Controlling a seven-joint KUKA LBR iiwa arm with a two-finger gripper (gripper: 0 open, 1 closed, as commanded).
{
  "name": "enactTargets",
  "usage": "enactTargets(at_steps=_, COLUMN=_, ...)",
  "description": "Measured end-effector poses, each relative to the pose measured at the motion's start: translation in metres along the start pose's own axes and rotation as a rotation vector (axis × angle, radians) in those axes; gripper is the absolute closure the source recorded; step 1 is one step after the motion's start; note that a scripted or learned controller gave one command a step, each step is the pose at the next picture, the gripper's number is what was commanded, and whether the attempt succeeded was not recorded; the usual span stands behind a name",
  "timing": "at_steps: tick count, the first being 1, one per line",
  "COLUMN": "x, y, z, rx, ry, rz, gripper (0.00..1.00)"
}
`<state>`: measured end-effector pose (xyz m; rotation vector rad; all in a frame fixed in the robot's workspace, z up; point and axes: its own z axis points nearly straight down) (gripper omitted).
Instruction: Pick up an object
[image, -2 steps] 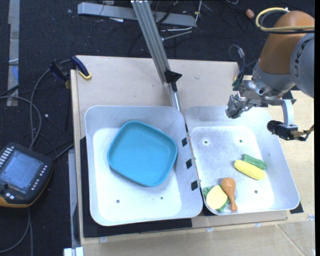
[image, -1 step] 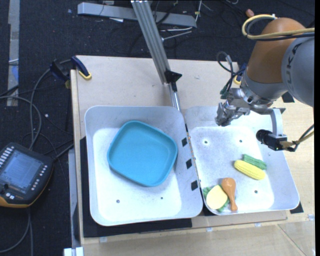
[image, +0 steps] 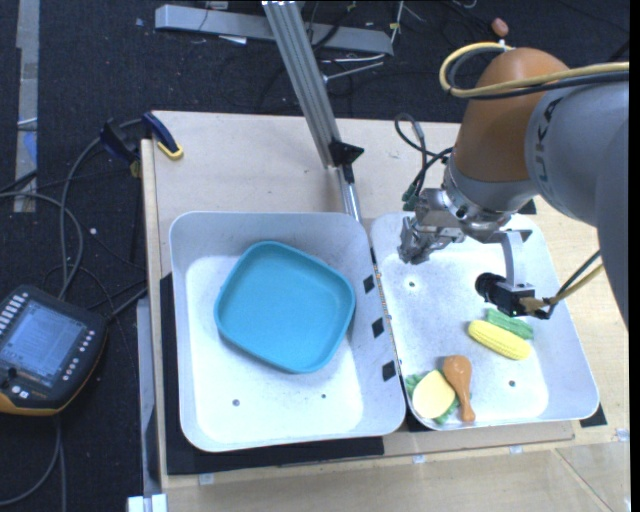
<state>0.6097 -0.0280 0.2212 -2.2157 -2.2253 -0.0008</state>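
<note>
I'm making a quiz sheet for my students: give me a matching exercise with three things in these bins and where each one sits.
Things:
1. blue plate
2. corn cob
3. drumstick

Places:
A. right bin, near its right wall
B. left bin
C. right bin, near its front edge

Pairs: 1-B, 2-A, 3-C
</note>
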Motion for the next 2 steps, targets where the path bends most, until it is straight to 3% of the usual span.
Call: enactTargets(at_steps=2, x=0.100, y=-0.042, z=-0.001, rx=0.001, ry=0.000, rz=0.000, gripper=1.00)
